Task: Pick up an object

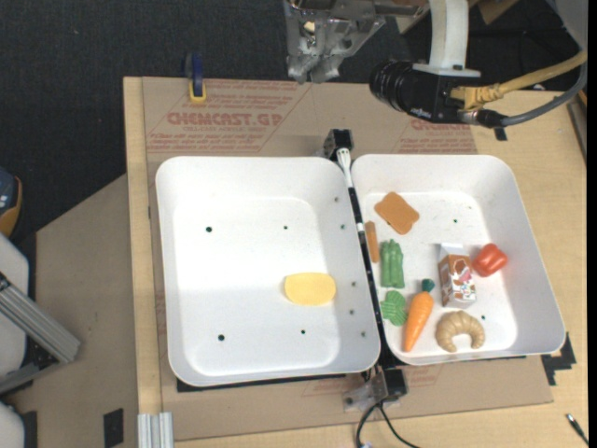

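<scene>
The end effector (pixel 315 49) hangs above the far edge of the surface, beyond both bins; its state cannot be told. A yellow piece (pixel 310 289) lies in the left bin (pixel 187 250); carrot (pixel 417 317), croissant (pixel 460 330) and other items lie in the right bin (pixel 522 250).

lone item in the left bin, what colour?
Yellow: the flat oval piece in the left bin, camera view.

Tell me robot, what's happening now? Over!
Gripper up beyond the bins, holding nothing seen. Flat yellow oval piece alone in left white bin. Nothing blocking it.
</scene>
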Controlling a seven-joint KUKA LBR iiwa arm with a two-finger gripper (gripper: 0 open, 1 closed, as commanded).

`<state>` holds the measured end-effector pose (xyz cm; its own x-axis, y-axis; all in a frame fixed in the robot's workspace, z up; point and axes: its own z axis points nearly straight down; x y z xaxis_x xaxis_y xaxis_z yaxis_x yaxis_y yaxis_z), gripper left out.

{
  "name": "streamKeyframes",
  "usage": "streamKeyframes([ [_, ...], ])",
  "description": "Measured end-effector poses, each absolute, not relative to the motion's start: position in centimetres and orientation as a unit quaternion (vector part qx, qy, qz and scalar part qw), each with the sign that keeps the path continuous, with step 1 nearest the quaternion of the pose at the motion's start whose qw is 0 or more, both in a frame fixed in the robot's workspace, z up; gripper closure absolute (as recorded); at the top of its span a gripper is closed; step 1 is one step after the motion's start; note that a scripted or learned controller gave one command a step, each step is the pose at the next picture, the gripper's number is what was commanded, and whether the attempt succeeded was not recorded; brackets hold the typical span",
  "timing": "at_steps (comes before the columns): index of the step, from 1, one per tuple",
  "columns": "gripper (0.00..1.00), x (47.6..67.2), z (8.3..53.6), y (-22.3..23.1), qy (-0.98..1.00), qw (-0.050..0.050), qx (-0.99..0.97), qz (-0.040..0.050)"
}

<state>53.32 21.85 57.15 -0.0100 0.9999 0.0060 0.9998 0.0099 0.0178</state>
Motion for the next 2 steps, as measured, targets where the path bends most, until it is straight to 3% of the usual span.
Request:
streamKeyframes([
  [2,1.0,53.4,59.3,22.0,0.711,0.006,0.703,0.0115],
])
